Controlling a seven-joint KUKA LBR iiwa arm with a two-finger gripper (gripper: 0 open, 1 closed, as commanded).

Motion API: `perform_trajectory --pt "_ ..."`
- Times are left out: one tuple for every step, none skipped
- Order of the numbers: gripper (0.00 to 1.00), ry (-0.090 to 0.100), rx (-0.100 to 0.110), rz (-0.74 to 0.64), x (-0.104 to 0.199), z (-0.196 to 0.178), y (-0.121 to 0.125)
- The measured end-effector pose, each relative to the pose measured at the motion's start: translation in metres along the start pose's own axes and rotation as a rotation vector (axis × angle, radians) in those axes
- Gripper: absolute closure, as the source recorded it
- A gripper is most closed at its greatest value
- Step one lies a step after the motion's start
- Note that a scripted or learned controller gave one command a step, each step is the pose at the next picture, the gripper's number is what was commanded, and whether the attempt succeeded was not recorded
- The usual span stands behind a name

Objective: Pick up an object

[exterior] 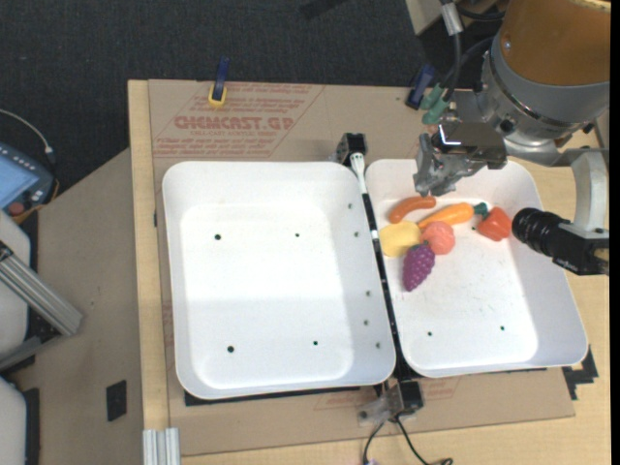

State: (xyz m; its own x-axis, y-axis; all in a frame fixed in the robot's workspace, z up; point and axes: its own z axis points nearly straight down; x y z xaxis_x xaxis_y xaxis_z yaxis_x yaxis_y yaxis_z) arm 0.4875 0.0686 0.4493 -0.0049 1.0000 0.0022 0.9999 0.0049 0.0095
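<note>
Several toy foods lie bunched in the back half of the right bin (504, 337): an orange-red sausage (412, 205), a carrot (457, 213), a yellow piece (399, 238), a pink round piece (439, 237), a purple grape bunch (418, 264) and a red-orange pepper (494, 224). My gripper (433, 183) hangs just above the sausage and carrot at the bin's back, fingers pointing down. Nothing shows between them.
The left bin (271, 279) sits beside the right one, joined along a black clipped seam (373, 250). A black cylindrical fixture (547, 232) juts over the right bin's right edge. Cardboard (242, 114) underlies both bins, with a blue-yellow clamp (220, 85) at the back.
</note>
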Motion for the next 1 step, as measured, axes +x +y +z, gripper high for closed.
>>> perform_trajectory --pt "1.0 -0.004 0.024 0.001 0.0475 0.1302 -0.0034"
